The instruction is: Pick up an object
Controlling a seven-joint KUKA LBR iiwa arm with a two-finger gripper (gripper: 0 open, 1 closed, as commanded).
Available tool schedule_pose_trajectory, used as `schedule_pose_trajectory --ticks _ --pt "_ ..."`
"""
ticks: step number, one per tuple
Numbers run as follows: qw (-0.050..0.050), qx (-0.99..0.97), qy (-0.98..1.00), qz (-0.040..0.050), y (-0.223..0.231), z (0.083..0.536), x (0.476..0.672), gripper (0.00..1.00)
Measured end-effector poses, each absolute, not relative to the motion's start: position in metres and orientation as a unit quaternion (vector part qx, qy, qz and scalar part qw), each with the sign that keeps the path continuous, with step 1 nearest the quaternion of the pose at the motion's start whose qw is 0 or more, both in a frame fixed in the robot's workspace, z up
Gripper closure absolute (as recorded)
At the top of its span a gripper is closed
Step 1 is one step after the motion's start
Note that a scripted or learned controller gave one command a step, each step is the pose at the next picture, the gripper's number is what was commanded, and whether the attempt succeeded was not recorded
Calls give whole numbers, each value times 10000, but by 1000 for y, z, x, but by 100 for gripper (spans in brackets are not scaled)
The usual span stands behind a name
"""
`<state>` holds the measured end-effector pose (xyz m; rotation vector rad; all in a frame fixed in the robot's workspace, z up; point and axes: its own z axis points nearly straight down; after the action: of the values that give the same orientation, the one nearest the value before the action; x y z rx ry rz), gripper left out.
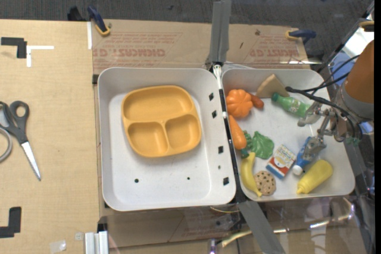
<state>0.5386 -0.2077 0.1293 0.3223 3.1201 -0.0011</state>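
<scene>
The right bin point(333, 77) holds several toys: an orange pumpkin point(240, 102), a carrot point(237, 134), a green leafy piece point(259, 144), a banana point(248, 174), a cookie point(265, 182), a small carton point(281, 162), a blue bottle point(306, 154), a yellow squeeze bottle point(314, 176), a green bottle point(292, 104) and a tan wedge point(269, 85). My gripper point(318, 125) hangs over the right side of this bin, between the green bottle and the blue bottle, just above the blue one. Nothing is visibly held.
The left bin point(113, 187) holds an orange divided plate point(161, 120). Scissors point(21, 131) lie on the bench at far left. Blue clamps point(98, 19) point(303, 34) pin cardboard behind the bins. Cables trail from the arm point(363, 83) at the right.
</scene>
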Motion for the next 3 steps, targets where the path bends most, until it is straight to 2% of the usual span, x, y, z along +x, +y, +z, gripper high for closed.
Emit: schedule_pose_trajectory --ticks 1,2,3 --pt "48 1377 9905 4 -153 97 566 0" --pt "63 2116 9773 3 -132 97 504 0" --pt "24 2811 9597 -4 -189 123 548 0"
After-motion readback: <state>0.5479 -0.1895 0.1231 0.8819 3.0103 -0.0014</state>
